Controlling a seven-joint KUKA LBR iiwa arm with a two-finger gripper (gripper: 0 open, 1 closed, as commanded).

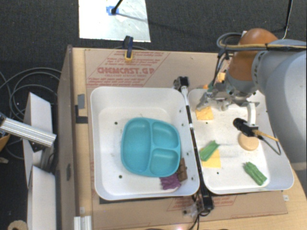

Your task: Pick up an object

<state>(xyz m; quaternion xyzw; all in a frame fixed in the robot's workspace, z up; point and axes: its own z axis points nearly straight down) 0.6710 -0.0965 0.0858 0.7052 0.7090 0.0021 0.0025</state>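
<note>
Reaches in from the right edge of the frame, grey arm (280, 75) bent downward past the orange band (249, 56), with the gripper (207, 102) low over the upper left corner of the right bin (283, 176). Cannot tell how wide the gripper stands. Sits directly above a yellow block (205, 114) in the frame, very near it; contact unclear. Crowds the rim shared with the left bin (103, 128).

Leaves bare white floor through the middle of the right bin. Lower down: a tan disc (248, 143) right of centre, a green strip (208, 151) overlapping a yellow wedge (214, 161), and a green stalk (254, 172) near the lower right rim.

Across the shared rim: a teal divided plate (151, 146), with a purple scrap (169, 182) and a brown piece (182, 170) against its lower right edge.
</note>
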